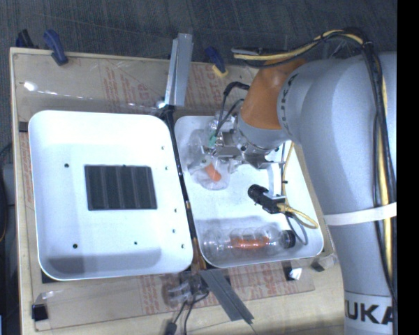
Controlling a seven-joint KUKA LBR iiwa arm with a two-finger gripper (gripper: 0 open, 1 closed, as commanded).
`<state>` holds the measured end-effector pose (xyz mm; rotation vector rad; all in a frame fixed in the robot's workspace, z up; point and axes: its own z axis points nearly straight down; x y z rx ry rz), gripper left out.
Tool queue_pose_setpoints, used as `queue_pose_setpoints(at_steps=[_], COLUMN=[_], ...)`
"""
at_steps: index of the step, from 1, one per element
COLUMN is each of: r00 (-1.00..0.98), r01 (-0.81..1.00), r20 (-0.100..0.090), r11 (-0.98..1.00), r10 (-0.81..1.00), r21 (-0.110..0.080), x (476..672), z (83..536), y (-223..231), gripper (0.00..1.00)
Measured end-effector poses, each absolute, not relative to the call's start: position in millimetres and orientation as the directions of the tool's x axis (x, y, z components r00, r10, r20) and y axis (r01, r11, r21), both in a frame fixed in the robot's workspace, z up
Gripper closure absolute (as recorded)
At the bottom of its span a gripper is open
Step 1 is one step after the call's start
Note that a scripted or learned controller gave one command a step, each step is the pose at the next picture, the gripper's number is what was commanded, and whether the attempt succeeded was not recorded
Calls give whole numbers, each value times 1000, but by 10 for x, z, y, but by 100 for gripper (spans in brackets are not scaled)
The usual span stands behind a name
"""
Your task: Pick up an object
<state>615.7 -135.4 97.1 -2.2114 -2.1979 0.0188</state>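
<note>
My gripper (218,152) hangs low over the upper left part of the right bin (304,187), reaching in from the right. Right below and touching it in the picture is a clear plastic object with an orange piece inside (213,174); I cannot see if it is held. A clear bottle with an orange insert (246,241) lies on its side along the right bin's front wall. A dark ridged rectangular block (120,187) lies flat in the middle of the left bin (49,152).
The two bins meet at a narrow divider (183,194). A grey metal bar (178,68) stands behind the bins, and blue clamps (56,46) hold the bench's back edge. The arm's bulky grey body (342,138) covers the right bin's right side.
</note>
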Motion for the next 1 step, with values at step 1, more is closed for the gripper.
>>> queue_pose_setpoints(at_steps=[1], r00=[5], r01=[1000], r20=[10], r11=[-4], r10=[1000], r21=[-31], x=[6151], z=[1058], y=[-1347], gripper=[100])
